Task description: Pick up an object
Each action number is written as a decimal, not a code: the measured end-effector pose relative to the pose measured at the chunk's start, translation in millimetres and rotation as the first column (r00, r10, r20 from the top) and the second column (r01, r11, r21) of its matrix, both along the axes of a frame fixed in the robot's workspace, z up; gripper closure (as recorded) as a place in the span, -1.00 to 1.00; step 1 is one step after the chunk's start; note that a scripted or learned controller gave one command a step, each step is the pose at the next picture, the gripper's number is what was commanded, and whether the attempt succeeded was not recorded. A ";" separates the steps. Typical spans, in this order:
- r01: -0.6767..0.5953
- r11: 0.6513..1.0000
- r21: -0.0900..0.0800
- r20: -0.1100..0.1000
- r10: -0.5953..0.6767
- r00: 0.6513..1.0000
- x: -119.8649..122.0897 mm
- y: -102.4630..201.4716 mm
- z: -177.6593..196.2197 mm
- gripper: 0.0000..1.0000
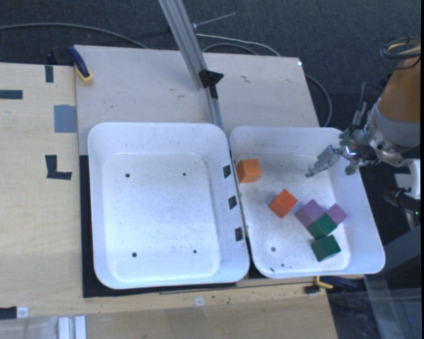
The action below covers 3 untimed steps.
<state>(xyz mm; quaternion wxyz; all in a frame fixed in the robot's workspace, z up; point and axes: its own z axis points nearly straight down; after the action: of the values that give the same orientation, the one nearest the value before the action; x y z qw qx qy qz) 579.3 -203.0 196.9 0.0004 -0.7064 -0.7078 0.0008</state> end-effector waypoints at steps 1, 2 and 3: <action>0.000 1.000 0.001 -0.004 0.000 1.000 24.7 -5.4 -109.6 -1.00; -0.002 1.000 0.004 -0.004 0.002 1.000 -31.1 60.6 -105.6 -1.00; -0.002 1.000 0.004 -0.005 0.002 1.000 -79.3 116.6 -105.7 -1.00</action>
<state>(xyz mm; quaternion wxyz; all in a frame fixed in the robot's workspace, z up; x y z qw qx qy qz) 500.0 -86.4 91.2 0.0035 -0.7058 -0.7084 0.0010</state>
